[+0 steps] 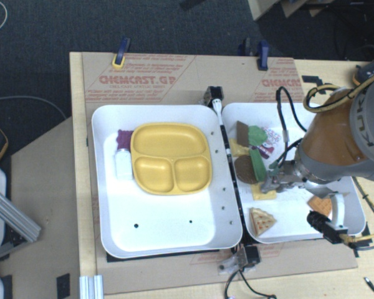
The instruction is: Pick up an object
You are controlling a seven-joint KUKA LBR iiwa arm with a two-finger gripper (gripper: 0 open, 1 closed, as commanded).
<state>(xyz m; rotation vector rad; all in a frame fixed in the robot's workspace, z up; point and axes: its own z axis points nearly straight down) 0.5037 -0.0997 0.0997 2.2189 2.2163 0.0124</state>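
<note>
Camera view first: we see two white bins side by side on a brown bench (174, 73). The left bin (168, 229) carries a yellow divided tray (171, 157) in its upper half, close to the far edge. Beside the tray's left edge lie a purple object (124, 138) and, just below it, a small white object (122, 164), both near the bin's left wall.

The right bin (287, 232) holds a cluster of small things along its left wall: a brown piece (242, 130) near the far left corner, a green piece (258, 136) just beside it, a darker brown rounded piece (244, 169) below those, and yellow flat pieces (266, 194) under the arm's tip. A tan triangular wedge (261, 219) lies near the bin's near left corner, apart from the cluster. An orange piece (321, 205) sits toward the near right edge.

We see the arm reaching in from the right, its orange band over the bin's right half. The gripper (275, 183) is low over the cluster in the bin's left half; whether it is spread or pressed together we cannot tell.
</note>
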